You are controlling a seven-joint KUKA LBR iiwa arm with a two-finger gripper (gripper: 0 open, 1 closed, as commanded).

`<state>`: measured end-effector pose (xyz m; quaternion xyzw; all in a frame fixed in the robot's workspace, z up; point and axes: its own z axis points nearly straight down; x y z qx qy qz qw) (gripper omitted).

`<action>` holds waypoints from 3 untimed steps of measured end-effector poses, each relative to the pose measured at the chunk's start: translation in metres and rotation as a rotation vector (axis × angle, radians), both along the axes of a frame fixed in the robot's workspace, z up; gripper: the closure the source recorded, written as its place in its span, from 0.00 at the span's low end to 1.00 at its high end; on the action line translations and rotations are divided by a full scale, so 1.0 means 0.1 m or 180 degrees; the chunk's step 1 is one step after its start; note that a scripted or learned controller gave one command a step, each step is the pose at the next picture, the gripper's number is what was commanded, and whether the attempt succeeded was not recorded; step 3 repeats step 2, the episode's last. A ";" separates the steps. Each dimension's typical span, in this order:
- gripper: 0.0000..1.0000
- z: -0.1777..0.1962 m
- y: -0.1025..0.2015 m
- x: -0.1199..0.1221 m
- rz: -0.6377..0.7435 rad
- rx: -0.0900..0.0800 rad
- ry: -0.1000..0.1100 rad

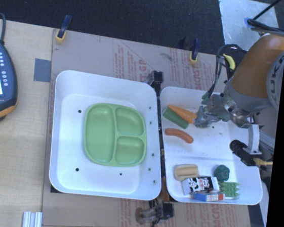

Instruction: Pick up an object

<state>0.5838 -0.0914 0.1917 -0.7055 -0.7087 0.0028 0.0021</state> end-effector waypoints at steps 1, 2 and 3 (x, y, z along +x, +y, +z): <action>1.00 0.17 0.03 0.12 -0.0004 0.0003 -0.0014; 1.00 0.19 0.11 0.25 -0.0002 0.0004 -0.0016; 1.00 0.19 0.11 0.25 -0.0002 0.0004 -0.0016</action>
